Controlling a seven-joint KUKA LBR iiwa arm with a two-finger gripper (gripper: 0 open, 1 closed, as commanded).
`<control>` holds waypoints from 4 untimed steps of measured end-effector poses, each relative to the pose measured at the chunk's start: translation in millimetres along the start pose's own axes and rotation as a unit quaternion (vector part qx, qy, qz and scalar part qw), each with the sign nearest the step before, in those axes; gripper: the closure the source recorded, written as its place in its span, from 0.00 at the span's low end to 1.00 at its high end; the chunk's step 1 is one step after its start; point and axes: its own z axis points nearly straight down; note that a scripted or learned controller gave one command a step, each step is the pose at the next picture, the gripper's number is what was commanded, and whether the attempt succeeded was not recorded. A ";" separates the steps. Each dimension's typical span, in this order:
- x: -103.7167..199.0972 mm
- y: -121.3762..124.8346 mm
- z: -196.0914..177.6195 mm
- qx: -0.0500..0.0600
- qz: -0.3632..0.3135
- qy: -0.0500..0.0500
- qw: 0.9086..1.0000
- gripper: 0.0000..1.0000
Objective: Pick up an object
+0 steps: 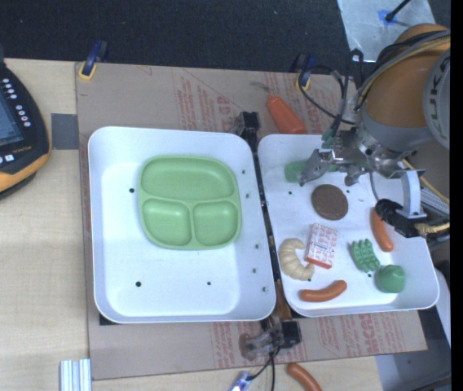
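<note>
Over the right bin (293,296), in the upper right of the frame, the grey arm with its orange band (403,76) reaches down, and its gripper (335,169) hangs above the bin's upper part. Whether the fingers are released or clenched I cannot tell.

Just left of the gripper a small green object (295,170) lies on the bin floor, partly hidden by the metal parts. Just below the gripper sits a round brown disc (329,202). Lower, near the bin's middle, lies a small red-and-white packet (322,245), and touching its left side a pale croissant-shaped piece (294,260). A red-orange sausage (322,292) rests near the bottom edge. Toward the bin's right side are a bumpy green piece (364,256), a round green object (390,278) just below it, and an orange carrot-like piece (381,230) tilted near the right wall.

The left bin (117,243) holds a green divided plate (189,200) with three compartments, in its upper middle.

Outside the bins, an orange carrot-shaped object (284,115) lies on the brown cardboard (174,100) above the gap between them. At the far left of the tabletop (19,275) sits an orange-edged control pendant (3,133).
</note>
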 end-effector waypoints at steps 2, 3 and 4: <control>-61.4 -9.2 84.3 0.000 -0.002 -0.001 1.000 1.00; -61.4 -9.2 84.4 0.000 -0.001 -0.001 1.000 0.00; -46.9 53.7 100.0 0.011 0.001 0.003 1.000 0.00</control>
